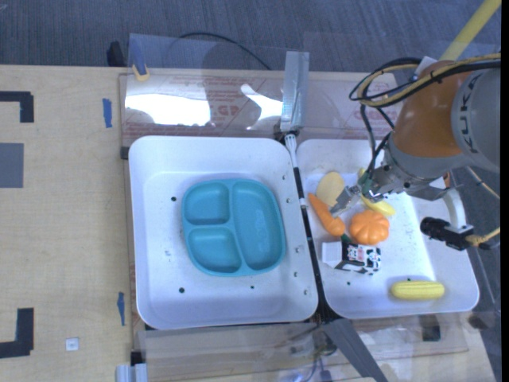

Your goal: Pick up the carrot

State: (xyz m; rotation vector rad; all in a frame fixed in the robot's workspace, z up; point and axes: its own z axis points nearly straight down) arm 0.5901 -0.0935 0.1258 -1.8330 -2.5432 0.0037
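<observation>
The carrot (327, 216) is a slim orange piece lying at a slant near the left wall of the right bin (453, 269). My gripper (351, 200) hangs low over the bin, just right of the carrot's upper half and above a round orange pumpkin-like fruit (369, 228). The grey arm with its orange band (425, 126) comes in from the upper right. I see nothing lifted off the bin floor.
A pale yellow piece (328, 186) lies above the carrot. A small yellow item (383, 208) peeks out beside the gripper. A black and white carton (360, 256) and a yellow banana-like piece (417, 290) lie nearer the front. The left bin (151, 213) holds a blue divided plate (233, 225).
</observation>
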